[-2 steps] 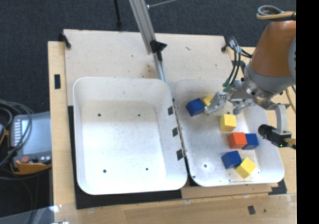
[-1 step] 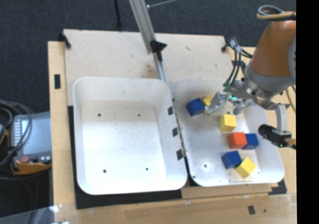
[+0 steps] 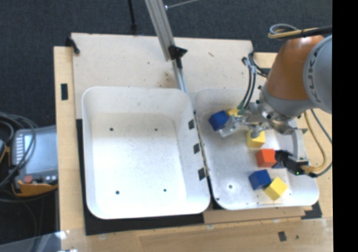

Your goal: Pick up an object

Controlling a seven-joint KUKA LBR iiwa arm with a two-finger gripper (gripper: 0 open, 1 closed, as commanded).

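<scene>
Reaching into the right bin [image 3: 224, 197], gripper [image 3: 230, 127] sits just beside a blue block [image 3: 218, 120], touching or not unclear. Finger opening: can't tell. Yellow, orange, blue, yellow blocks lie nearer the front.

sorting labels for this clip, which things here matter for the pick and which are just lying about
For the pick:
gripper, low in the right bin
blue block by the gripper
yellow block
orange block
second blue block
second yellow block

Lying about:
left bin
metal rail
handheld controller
</scene>
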